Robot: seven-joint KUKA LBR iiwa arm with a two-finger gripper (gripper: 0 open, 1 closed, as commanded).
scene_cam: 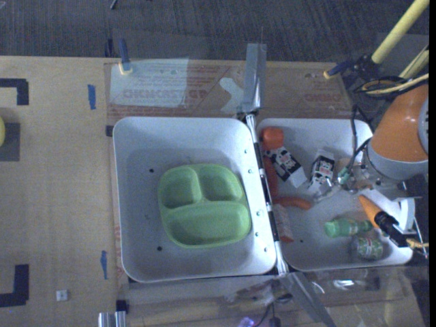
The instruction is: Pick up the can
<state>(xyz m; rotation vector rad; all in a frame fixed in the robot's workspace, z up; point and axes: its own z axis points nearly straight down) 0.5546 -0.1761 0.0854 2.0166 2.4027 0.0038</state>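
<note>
Can [368, 246] lying in right bin [320, 263], near front right corner, just beside green bottle [346, 227]. Gripper [325, 172] mid-bin, above and left of can in camera view. Finger state: cannot tell. Can's long axis unclear.

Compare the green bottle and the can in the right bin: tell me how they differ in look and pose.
The green bottle is slim, long and plain bright green; the can is shorter, rounder and mottled green with pale and reddish marks. The bottle lies on its side, stretched left to right; how the can stands is too blurred to tell. The bottle sits nearer the bin's middle; the can sits by the right bin's lower right corner. Both are greenish and lie close together.
</note>
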